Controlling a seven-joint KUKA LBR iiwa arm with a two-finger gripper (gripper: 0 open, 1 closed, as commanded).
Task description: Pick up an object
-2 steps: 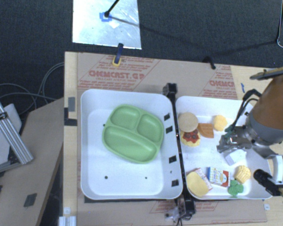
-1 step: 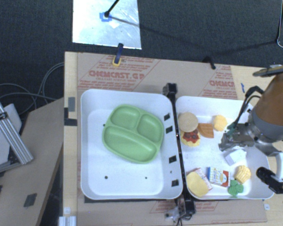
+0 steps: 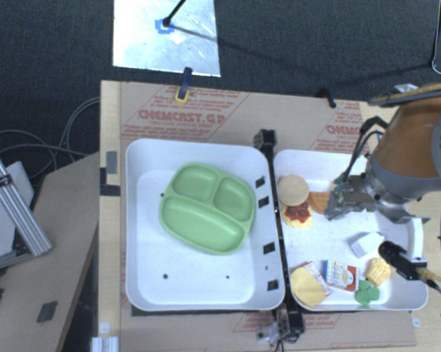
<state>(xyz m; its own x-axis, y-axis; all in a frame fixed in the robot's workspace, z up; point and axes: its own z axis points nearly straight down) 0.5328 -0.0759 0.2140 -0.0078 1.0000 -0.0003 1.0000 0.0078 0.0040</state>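
Orange obj (image 3: 319, 202) half-hidden by tool (image 3: 341, 206)

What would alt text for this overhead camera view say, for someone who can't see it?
A grey and orange robot arm reaches from the right, its hand low over the right white bin beside a toy burger; more toy food lies along that bin's near edge. The left white bin holds a green divided plate.

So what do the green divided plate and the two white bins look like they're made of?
Green three-compartment plate: likely moulded plastic, matte, with an even colour and soft rounded ridges. Left white bin and right white bin: apparently thin formed plastic, smooth and slightly glossy, with rounded corners; can't confirm.
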